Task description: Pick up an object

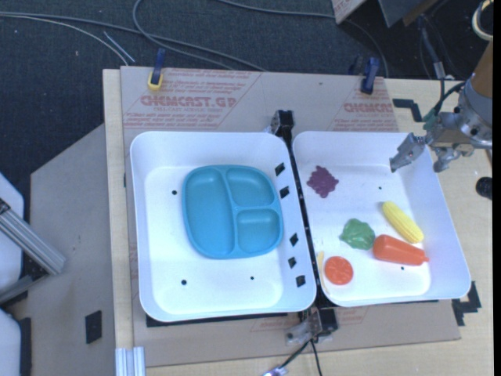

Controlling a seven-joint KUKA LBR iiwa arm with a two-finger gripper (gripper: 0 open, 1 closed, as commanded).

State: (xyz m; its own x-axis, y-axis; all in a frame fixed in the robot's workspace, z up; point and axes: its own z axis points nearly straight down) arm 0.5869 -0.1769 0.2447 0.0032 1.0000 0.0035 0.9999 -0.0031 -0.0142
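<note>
From here my claw (427, 153) hangs spread and empty at the right bin's (344, 143) upper right edge, so I judge the corn cob (402, 221) at centre right light, rigid, slick plastic, best pinched across its middle.

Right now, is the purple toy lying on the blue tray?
No, the purple toy lies in the right bin, while the blue tray is in the left bin.

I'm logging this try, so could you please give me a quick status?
Gripper open, holding nothing, over right bin's far right rim. Corn, carrot, green piece, orange slice, purple piece untouched. Nothing in the way.
</note>
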